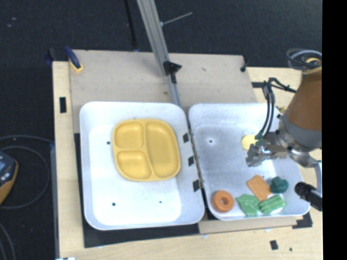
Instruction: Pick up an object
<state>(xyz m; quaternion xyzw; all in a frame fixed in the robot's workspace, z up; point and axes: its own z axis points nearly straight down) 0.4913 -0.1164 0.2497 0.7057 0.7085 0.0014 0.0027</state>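
Note:
My gripper (255, 157) hangs low over the right bin (217, 123), near its right side. A small pale yellow object (248, 142) lies just beyond it, touching or nearly touching the gripper's upper edge. An orange flat piece (258, 187) lies a little in front of the gripper. A dark green object (279, 185) is to the right of that piece. Along the bin's front edge sit an orange ring (223, 200) and two light green pieces (247, 205) (271, 203).
The left bin (97, 199) holds a yellow divided plate (146, 149). A metal pole (154, 31) slants up from the back, between the bins. The arm's orange band (306, 102) and its cables (268, 112) stand over the right bin's right edge.

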